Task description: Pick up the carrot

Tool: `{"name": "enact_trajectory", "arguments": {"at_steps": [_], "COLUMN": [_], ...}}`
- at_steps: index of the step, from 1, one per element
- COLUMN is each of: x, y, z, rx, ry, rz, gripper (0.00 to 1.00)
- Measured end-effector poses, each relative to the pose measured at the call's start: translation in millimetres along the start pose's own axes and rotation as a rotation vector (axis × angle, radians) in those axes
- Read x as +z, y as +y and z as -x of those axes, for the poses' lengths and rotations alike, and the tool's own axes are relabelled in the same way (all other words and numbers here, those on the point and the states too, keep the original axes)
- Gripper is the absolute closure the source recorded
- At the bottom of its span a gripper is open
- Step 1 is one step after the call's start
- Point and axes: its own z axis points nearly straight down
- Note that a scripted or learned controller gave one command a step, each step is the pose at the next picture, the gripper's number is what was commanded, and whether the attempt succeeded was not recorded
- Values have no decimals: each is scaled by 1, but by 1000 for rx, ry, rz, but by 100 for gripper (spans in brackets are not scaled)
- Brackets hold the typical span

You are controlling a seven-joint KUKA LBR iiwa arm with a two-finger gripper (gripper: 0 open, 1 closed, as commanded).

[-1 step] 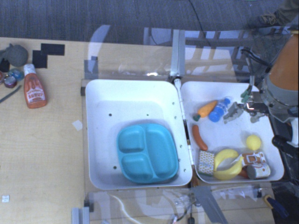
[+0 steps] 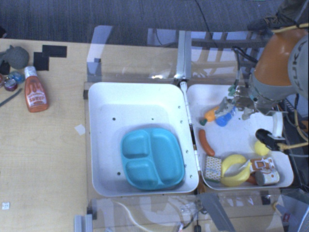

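Hand touches the carrot (right bin) — grip unclear.

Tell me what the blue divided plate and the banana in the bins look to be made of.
Blue divided plate: likely molded plastic, going by its uniform cyan colour, rounded compartments and soft sheen. Banana: probably a plastic toy; the skin is an even, unblemished yellow with a slightly glossy highlight, though the view is too coarse to be sure.

No legible text: labels on the red bottle and small carton are too blurred to read.
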Motion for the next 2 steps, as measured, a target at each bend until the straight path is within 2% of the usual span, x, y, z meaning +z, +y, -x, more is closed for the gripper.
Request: {"name": "enact_trajectory", "arguments": {"at_steps": [1,2], "x": [-23,31], "y": [-31,32], "z": [-15,-1], "rx": [-44,-153], "ry": [1,0], "rz": [1,0], "gripper": [0,0]}}
